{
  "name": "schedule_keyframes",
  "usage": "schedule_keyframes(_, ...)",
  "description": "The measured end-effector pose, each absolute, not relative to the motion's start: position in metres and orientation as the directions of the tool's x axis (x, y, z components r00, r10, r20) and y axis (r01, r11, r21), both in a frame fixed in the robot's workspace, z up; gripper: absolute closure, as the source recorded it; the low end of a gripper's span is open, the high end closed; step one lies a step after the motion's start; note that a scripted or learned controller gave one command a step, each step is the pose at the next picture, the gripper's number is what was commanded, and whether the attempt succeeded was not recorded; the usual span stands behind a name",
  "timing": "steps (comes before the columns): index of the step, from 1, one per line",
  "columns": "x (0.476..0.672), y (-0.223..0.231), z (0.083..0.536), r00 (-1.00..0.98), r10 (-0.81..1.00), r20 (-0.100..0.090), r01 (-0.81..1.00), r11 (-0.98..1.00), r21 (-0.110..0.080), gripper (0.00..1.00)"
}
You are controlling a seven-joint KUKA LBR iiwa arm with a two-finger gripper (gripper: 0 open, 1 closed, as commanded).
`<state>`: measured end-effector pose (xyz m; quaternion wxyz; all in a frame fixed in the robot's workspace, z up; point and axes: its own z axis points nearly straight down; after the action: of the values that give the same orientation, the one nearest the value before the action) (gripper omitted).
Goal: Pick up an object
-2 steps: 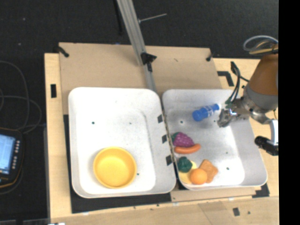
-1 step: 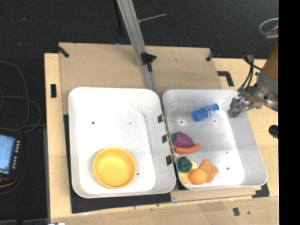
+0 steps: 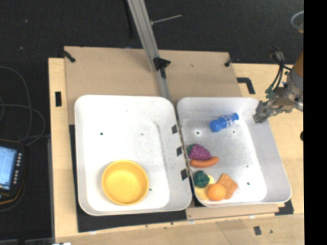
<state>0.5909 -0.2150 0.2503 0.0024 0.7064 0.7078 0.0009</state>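
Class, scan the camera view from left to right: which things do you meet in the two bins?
Round yellow plastic bowl → purple toy grape bunch → blue plastic bottle → the arm's two-finger gripper at the right bin's edge.

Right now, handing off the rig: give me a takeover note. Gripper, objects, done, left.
Gripper: at the right bin's upper right rim, nothing seen in it; finger state unclear.
Right bin: blue bottle near the top; purple grapes, orange hot dog, green item, orange fruit clustered lower left.
Left bin: yellow bowl.
Done: no pick yet.
Left: descend, grasp one object; the bottle lies closest.
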Motion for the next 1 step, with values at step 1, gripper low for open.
schedule_keyframes(1,0.5994,-0.1598,0.2409,-0.007,1.0,0.0,1.0,0.007,0.001,1.0)
